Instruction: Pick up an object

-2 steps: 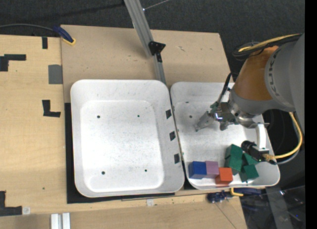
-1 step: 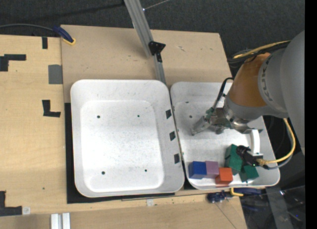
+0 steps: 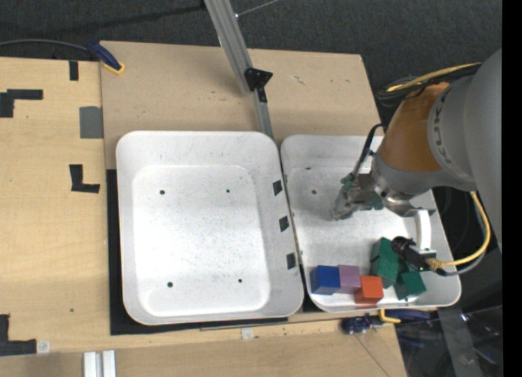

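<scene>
The end effector (image 3: 349, 202) hangs low over the floor of the right-hand bin (image 3: 326, 145), about midway along it, at the end of the grey arm (image 3: 432, 143) with its orange band that comes in from the view's right. Whether it is wide or narrow cannot be told from this slanted view, and nothing can be made out in its grip. The things to be picked lie well apart from it, all toward the bottom edge of the view in the near end of the same bin. The blue block (image 3: 325, 277) sits below the end effector and slightly to the view's left. The lilac block (image 3: 349, 275) is almost straight below it, touching the blue one. The orange block (image 3: 371, 288) lies just beyond the lilac one, to the view's right and a little nearer the rim. A dark green thing (image 3: 385, 263) lies below and to the right of the end effector, beside the orange block; its shape is not clear. The left-hand bin (image 3: 196, 145) stands to the view's left of the end effector, its rim meeting that of the right-hand bin. Both bins rest on the bench (image 3: 326, 90), and a grey metal bar (image 3: 224, 16) slants across it above and to the left of the end effector.
</scene>
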### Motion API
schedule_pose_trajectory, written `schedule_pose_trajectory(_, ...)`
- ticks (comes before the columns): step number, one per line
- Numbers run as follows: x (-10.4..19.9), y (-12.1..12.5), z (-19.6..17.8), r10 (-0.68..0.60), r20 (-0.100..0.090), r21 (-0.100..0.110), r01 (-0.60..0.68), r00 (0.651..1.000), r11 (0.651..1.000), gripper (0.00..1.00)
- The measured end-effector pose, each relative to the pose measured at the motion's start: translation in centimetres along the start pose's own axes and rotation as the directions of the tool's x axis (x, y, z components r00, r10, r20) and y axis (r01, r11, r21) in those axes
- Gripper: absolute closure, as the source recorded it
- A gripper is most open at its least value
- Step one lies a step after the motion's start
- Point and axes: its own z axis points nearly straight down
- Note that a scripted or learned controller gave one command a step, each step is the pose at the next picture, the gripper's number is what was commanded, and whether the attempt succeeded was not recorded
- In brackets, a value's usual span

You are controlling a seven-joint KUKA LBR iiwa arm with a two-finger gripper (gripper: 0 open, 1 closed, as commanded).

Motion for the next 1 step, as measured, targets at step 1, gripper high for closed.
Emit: schedule_pose_trajectory(1, 0.79, -0.51, -4.77, 0.0, 0.001, -0.006, 0.0, 1.0, 1.0, 1.0)
